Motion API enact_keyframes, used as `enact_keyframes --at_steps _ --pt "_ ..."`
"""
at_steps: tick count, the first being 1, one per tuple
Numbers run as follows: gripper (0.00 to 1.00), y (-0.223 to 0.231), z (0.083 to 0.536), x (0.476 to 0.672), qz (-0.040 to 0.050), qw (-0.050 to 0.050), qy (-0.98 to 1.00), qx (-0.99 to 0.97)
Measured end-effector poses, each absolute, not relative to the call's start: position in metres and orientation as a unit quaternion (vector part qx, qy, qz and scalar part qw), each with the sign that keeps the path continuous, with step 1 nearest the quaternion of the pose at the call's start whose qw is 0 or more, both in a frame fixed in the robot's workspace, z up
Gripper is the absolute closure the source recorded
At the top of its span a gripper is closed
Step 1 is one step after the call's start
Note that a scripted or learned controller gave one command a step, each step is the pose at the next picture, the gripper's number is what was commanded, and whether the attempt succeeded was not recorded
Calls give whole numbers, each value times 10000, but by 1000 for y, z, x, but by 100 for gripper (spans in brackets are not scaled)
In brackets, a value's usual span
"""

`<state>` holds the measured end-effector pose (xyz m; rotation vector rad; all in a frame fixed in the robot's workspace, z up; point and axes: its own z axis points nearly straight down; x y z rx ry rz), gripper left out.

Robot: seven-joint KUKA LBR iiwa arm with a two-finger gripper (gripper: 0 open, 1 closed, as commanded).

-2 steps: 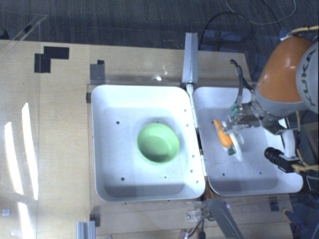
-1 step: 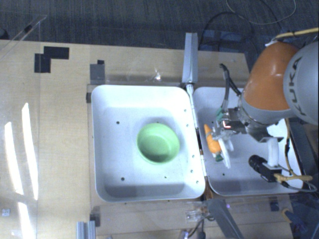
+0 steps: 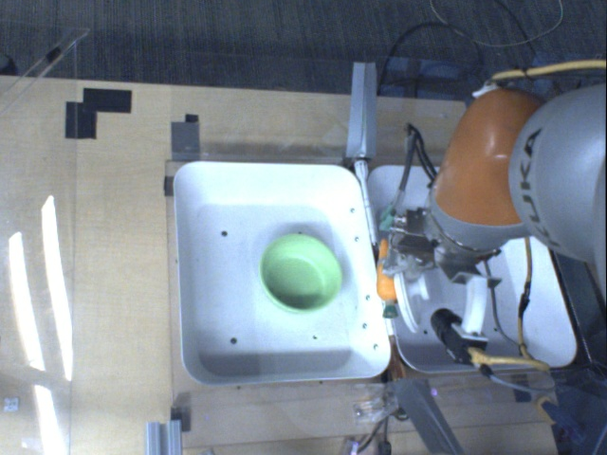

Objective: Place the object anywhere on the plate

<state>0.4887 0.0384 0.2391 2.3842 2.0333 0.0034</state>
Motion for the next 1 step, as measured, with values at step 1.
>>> enact_keyframes --at_steps 1 --pt "100 99 187 534 47 22 7293 6842"
